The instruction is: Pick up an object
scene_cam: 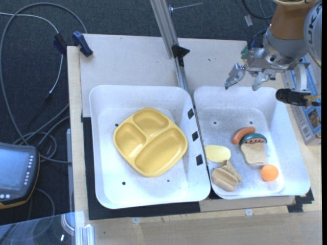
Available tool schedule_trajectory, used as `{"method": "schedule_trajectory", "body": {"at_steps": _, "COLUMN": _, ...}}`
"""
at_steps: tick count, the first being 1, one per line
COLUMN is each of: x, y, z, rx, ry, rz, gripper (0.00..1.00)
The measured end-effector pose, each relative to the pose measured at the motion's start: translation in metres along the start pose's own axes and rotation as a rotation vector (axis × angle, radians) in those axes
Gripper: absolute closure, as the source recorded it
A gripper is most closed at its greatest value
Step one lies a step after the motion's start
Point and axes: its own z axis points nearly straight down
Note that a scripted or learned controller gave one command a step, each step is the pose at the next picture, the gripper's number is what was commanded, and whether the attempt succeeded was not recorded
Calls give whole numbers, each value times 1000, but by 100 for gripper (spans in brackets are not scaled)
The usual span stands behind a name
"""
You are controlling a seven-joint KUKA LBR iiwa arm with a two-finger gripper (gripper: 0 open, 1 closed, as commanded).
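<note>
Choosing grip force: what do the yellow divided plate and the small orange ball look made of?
Yellow divided plate: likely moulded plastic, smooth with a soft sheen on its compartment ridges. Small orange ball: uniform colour, matte; plastic or foam, unclear.

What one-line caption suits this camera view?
Open two-finger gripper above right white bin of toy food; yellow divided plate in left.
</note>
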Motion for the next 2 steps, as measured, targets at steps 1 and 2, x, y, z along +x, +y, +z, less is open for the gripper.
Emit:
{"method": "schedule_trajectory", "body": {"at_steps": 1, "x": 0, "y": 0, "z": 0, "rx": 0, "ry": 0, "rz": 0, "gripper": 0}}
{"method": "schedule_trajectory", "body": {"at_steps": 2, "x": 2, "y": 0, "z": 63, "rx": 5, "ry": 0, "rz": 1, "gripper": 0}}
